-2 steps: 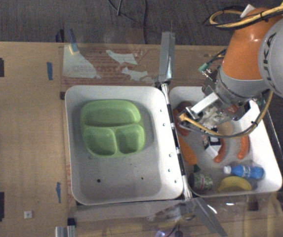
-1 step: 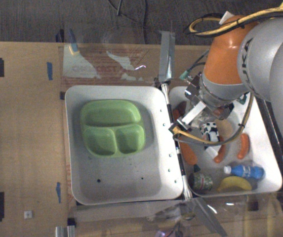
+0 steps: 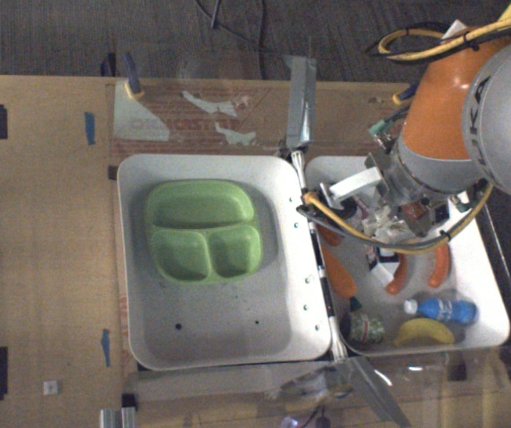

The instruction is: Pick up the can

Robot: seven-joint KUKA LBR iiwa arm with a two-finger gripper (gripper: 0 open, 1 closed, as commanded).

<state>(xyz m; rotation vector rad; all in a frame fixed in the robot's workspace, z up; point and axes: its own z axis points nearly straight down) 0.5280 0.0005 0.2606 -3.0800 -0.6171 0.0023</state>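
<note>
Camera view: gripper (image 3: 396, 230) jaw state unreadable, can (image 3: 365, 328) below it, crowded by banana (image 3: 423, 332), so a mis-grab looks likely.

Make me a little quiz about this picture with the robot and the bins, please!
1. True or false: the green tray lies in the left bin.
2. Which lies nearest the banana? A) the blue bottle B) the green tray C) the grey arm
3. Fill in: the can lies along the right bin's ____ edge, at the picture's bottom.

Key: 1 true. 2 A. 3 near.
</note>
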